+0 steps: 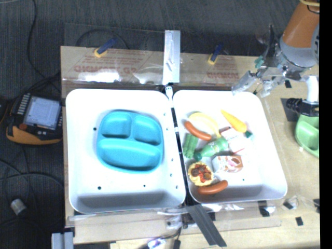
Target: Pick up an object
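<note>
A divided tray (129, 140) is lying in the left bin (83, 191), a heap of toy food (215, 147) is sitting in the right bin (270, 175), and the gripper (254, 82) is hanging above the right bin's far corner.
</note>
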Robot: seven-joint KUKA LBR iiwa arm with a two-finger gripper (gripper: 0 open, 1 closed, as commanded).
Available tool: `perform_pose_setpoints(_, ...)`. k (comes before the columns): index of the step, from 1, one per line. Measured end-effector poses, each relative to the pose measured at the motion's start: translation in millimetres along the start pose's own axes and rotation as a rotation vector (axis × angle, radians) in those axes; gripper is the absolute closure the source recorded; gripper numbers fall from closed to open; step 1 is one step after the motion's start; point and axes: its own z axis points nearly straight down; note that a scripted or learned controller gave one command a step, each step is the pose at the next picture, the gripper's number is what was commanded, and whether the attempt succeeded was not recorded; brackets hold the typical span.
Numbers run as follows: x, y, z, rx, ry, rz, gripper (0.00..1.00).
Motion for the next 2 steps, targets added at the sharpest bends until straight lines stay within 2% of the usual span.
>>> perform_pose_setpoints(1,-18.9,-25.7,124.9,0.005,0.004,0.185,0.00)
perform_pose_setpoints(2,-18.7,-25.1,115.1,0.004,-0.001,0.182,1.00)
